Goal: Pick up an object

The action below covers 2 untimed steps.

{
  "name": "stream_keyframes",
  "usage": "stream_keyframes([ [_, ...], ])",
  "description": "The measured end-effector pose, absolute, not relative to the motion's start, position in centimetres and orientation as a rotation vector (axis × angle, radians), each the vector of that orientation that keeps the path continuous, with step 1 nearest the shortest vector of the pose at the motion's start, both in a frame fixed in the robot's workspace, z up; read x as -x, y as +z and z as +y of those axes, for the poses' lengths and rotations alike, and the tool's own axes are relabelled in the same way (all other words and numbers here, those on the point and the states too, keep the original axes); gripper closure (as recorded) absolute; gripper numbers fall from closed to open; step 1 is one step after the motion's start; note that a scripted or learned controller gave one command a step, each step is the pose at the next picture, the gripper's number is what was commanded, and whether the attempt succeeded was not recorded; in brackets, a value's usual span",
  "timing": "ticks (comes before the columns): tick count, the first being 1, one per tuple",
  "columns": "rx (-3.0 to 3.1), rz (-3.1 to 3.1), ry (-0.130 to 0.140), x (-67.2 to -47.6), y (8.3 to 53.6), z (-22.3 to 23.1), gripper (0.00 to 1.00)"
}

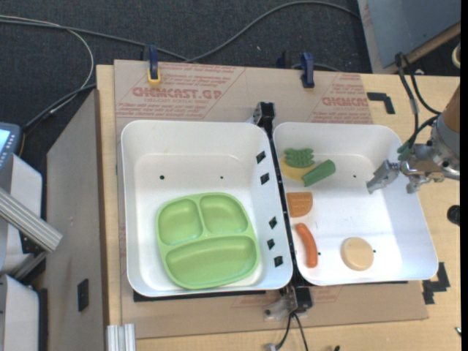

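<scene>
Over the right bin's (409, 218) far right side, the gripper (398, 174) hangs with its 2 fingers spread apart and nothing between them; one metal finger (379, 176) points left and down toward the bin floor, the other sits just right of it. The grey arm (446, 141) enters from the right edge.

Left of the gripper, near the divider, a green cylinder-shaped piece (319, 172) lies tilted, touching a yellow item (294, 171) topped by a green leafy piece (298, 156). Below and left of the gripper sits an orange block (299, 204), and further down an orange-red sausage shape (307, 244) lies along the divider. Below the gripper, slightly left, a round tan disc (357, 254) rests near the bin's front wall, well apart from the fingers.

Far left of the gripper, the left bin (139, 196) holds a green 3-compartment plate (208, 238). 2 clamps (153, 64) grip the bench's back edge.
</scene>
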<state>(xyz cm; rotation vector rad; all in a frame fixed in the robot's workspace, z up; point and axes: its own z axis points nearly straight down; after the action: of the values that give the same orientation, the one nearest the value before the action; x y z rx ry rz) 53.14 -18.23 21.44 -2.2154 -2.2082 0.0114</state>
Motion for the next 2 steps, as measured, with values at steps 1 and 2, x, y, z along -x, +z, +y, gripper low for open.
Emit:
stream_keyframes([
  [1,2.220,-2.221,-0.001,-53.4,22.2,-18.2,0.00],
  [2,2.218,-2.215,0.004,-53.3,16.2,-18.9,0.00],
])
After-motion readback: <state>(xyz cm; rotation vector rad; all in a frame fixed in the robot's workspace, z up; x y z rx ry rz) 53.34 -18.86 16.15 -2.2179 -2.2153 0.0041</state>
